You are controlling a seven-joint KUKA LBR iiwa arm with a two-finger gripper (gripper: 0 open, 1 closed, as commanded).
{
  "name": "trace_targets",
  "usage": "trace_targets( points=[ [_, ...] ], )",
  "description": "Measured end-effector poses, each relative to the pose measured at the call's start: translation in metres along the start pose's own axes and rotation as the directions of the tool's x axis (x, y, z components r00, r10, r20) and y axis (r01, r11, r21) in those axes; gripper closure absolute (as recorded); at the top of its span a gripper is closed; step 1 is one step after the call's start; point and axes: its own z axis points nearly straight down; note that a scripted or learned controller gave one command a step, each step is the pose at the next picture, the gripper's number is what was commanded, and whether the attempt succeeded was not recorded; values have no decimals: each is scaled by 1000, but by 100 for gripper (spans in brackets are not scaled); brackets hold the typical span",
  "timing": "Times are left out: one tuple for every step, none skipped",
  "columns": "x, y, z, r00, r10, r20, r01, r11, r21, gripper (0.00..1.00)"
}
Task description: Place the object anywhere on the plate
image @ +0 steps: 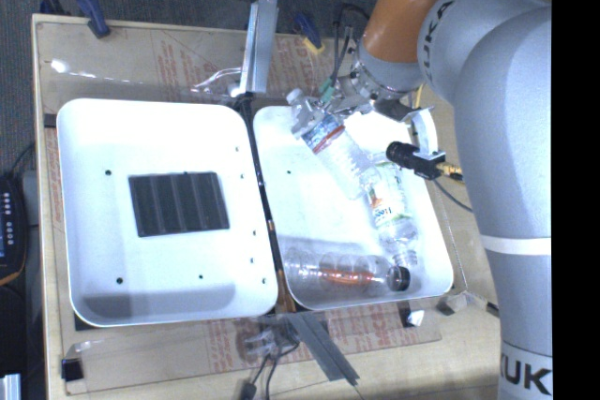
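I have the gripper at the far end of the right bin, apparently pinching a bottle, fingers unclear, so next comes carrying it left to the dark plate.

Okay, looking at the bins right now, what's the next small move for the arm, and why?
Probably a short lift straight up. The claw sits at the top bottle, which hangs tilted over the right bin; whether it is gripped is unclear. The dark ridged plate lies in the left bin, so clearing the divider comes first.
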Motion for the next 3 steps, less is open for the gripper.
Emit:
trace_targets(
  points=[
    [79,-4,-3,962,-275,-2,275,962,3,100],
    [70,17,-3,974,-225,1,225,974,0,100],
    [147,-54,-3,917,-398,-2,398,917,2,100]
  ],
)
